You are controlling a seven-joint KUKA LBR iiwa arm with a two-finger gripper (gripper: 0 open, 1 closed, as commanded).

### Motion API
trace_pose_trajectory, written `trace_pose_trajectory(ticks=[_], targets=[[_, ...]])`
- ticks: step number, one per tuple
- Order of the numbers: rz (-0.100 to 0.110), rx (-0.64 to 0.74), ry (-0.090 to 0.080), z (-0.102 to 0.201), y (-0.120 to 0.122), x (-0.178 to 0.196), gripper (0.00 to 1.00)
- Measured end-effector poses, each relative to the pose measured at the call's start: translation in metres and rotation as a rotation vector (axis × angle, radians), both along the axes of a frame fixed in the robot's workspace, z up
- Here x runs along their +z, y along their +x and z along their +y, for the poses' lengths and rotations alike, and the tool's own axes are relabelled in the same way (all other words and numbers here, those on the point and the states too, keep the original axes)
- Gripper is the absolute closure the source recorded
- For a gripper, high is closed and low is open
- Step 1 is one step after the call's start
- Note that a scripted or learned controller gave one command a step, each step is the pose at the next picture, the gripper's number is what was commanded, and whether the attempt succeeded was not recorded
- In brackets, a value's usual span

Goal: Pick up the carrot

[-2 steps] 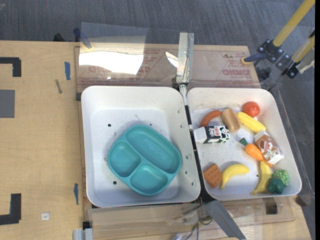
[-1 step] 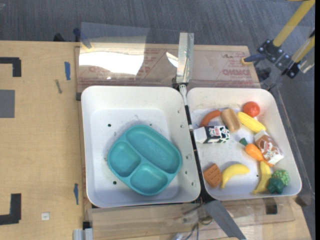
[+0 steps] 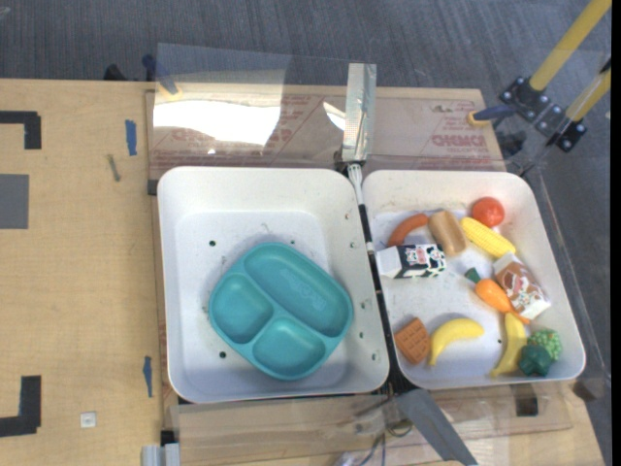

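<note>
At the near rim of the right bin [image 3: 441, 304]: broccoli [image 3: 539, 349], a long yellow piece [image 3: 509, 344], a banana [image 3: 454, 336] and a waffle-like square [image 3: 411, 340] lie in a row, on the side the claw will enter from.
Carrot: the carrot [image 3: 494, 294] lies just beyond that row, orange body slanting, with its green stub pointing away towards the bin's middle.
Carrot's neighbours: a printed packet [image 3: 525, 290] touches it, or nearly does, on the claw's entry side. The long yellow piece sits just nearer than its tip.
Claw: I cannot tell its state from this picture, so I treat the grasp as not yet begun.
Step in hand: I judge this to be the approach, with the carrot untouched.
How I'd do it well: come down over the carrot's thick middle and close across its width, not along it. The packet crowds one side, so I'd favour a grip line that avoids it.
Risk: the packet may get pinched together with the carrot, or the smooth body may roll aside.
Farther on: milk carton [image 3: 413, 260], corn [image 3: 488, 237], a bun [image 3: 446, 231], an orange-red sausage shape [image 3: 408, 228], easily mistaken for the target, and a tomato [image 3: 488, 212].
Across from the claw: the left bin [image 3: 179, 260] holds a teal divided plate [image 3: 279, 309], well apart from the carrot.
</note>
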State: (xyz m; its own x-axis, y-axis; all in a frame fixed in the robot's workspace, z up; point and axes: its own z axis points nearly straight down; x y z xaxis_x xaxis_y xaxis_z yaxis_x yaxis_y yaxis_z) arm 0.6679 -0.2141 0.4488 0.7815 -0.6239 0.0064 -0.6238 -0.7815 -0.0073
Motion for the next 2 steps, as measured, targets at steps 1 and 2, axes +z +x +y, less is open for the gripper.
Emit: trace_pose_trajectory(ticks=[1, 2], targets=[[0.008, 0.245, 0.001, -0.002, 0.000, -0.062, 1.00], [0.002, 0.428, -0.002, -0.007, 0.000, -0.036, 1.00]])
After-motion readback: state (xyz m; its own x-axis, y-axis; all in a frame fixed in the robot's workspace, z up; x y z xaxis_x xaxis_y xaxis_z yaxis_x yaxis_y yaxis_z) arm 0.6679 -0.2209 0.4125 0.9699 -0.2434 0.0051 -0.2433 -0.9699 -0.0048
